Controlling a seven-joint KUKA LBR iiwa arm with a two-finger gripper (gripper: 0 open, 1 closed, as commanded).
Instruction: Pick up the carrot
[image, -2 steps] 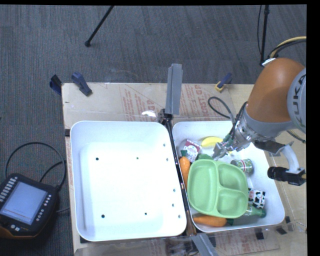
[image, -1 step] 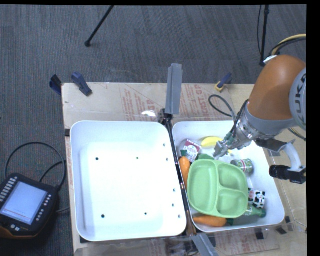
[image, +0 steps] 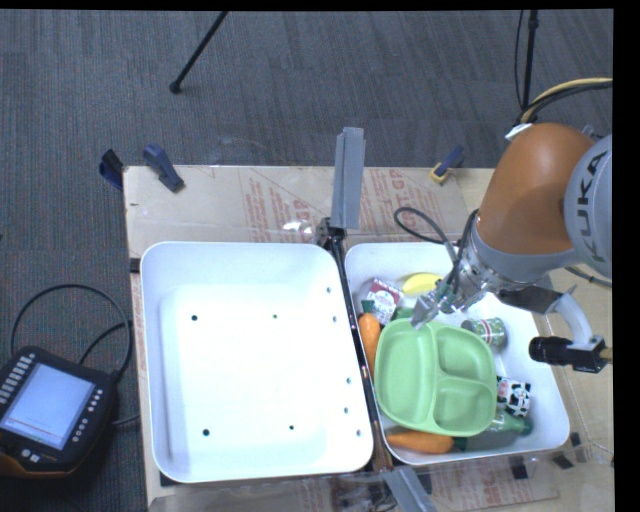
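Camera view looks down on a counter (image: 250, 195) carrying two white bins side by side. The left bin (image: 250, 360) has bare white floor with a few small dark dots, while the right bin (image: 555, 395) is crowded. A green divided plate (image: 437, 375) takes up most of the right bin. Two orange things look like carrots: one carrot (image: 370, 335) lies against the bin's left wall, just beside the plate's left rim, and a second orange piece (image: 422, 441) pokes out from under the plate's lower edge. Near the top sit a red-and-white packet (image: 381, 297) and a yellow thing (image: 422, 284), with a small can (image: 484, 330) to the right of the plate and a black-and-white cow-patterned carton (image: 514, 398) at the lower right. The arm (image: 535, 205) reaches in from the right, and its pincer (image: 432, 304) hangs over the plate's upper rim, near the yellow thing and a little apart from the carrot by the wall. Nothing shows between its tips, and whether it is released or clenched cannot be told from this slant. By the look of it, the task is at an early stage: no carrot is lifted, and both the approach to a carrot and the grasp itself are left to do.
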